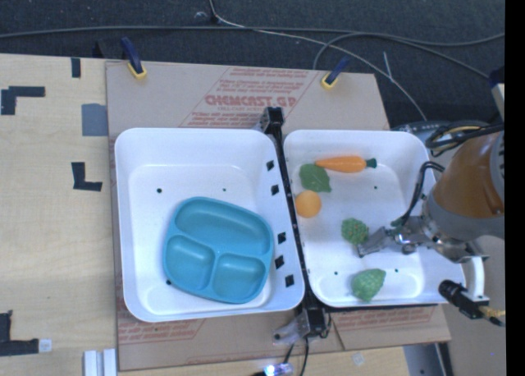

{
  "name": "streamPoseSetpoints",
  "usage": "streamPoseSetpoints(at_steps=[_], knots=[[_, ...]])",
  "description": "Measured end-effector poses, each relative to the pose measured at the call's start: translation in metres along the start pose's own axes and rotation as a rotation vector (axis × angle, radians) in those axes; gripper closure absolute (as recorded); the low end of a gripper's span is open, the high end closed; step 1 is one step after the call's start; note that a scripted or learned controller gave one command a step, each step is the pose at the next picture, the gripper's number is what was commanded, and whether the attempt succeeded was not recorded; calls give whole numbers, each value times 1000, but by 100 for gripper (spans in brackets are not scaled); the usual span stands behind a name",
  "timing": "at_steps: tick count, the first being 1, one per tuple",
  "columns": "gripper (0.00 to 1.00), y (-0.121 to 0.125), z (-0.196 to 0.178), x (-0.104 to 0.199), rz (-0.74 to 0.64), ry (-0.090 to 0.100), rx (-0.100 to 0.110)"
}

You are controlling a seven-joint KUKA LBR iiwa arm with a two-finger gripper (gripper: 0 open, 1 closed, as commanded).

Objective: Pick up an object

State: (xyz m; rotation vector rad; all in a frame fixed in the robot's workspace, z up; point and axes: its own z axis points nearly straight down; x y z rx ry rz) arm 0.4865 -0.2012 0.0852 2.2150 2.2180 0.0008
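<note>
The arm (467,181), grey with an orange band above the wrist, reached in from the right over the right bin (410,146), and its jaws (371,244) sat low inside that bin, pointing toward the divider between the two bins. Whether the jaws were spread or pressed together could not be told from the slanted overhead view, and nothing was seen between them. A green broccoli piece (354,229) lay just beside the jaws, on their far side and slightly toward the divider; contact between the two could not be confirmed. A second green leafy piece (368,283) lay near the jaws on their near side, close to the front wall of the bin. An orange ball-shaped fruit (308,204) rested well beyond the jaws' tips, against the divider side of the bin. A further green leafy vegetable (313,177) lay farther off, behind the orange fruit, with a toy carrot (342,164) just beside it toward the back wall, its dark stem end pointing right. The left bin (135,149), well apart from the jaws across the divider, held a blue three-compartment plate (218,249) lying flat. Both bins stood on a cardboard sheet (246,91) clamped to the table (41,202).
</note>
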Motion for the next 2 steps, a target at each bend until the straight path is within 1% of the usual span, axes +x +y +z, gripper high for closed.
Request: streamPoseSetpoints(at_steps=[1,2], knots=[[100,0,-11,0,1,-1,-1],[100,1,-73,3,0,4,3]])
